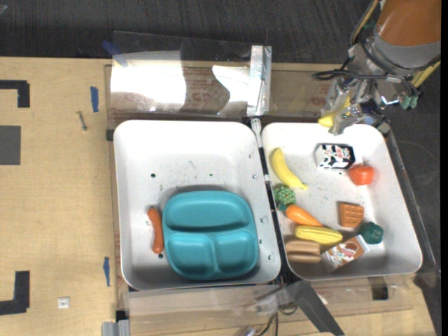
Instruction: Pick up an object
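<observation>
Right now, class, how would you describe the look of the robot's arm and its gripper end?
The arm shows a broad orange band over grey metal. Below it, the gripper is a cluster of silvery-grey parts. Thin black and yellow cables loop around the wrist. No lettering is legible.

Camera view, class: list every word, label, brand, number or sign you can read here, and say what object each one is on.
No text can be read in this view.
Black and white carton in the right bin: cow-patch pattern, any lettering too blurred to read.
Red and white packet at the right bin's front: printed markings too small to read.
Teal divided tray in the left bin: no marking visible.
</observation>
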Controlling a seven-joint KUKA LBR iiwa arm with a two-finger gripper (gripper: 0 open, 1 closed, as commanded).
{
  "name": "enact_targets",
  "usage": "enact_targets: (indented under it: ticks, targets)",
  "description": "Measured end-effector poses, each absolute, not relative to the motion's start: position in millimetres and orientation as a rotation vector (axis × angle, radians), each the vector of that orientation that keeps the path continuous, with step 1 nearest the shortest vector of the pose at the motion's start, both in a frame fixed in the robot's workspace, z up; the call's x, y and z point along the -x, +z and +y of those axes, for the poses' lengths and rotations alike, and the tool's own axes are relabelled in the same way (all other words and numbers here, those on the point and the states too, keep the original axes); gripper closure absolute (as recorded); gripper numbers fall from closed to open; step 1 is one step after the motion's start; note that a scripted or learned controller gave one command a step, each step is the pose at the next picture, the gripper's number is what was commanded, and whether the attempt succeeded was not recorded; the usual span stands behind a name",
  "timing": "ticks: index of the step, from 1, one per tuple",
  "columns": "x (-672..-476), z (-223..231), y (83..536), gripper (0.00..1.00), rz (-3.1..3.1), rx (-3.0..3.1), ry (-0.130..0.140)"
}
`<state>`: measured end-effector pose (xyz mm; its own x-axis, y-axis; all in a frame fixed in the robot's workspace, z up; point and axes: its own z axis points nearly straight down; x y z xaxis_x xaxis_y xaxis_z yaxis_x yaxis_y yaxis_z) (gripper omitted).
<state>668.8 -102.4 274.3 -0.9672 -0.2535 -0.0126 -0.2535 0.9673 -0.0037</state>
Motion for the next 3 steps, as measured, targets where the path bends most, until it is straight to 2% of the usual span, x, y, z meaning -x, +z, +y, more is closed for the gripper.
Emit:
enact_targets:
  ticks: [2, 3]
  targets:
    - [-667.8, -68, 247, 1.00, 3.077, 0.618, 0.002]
    - [-667.7, -72, 238, 1.00, 3.045, 0.761, 0.001]
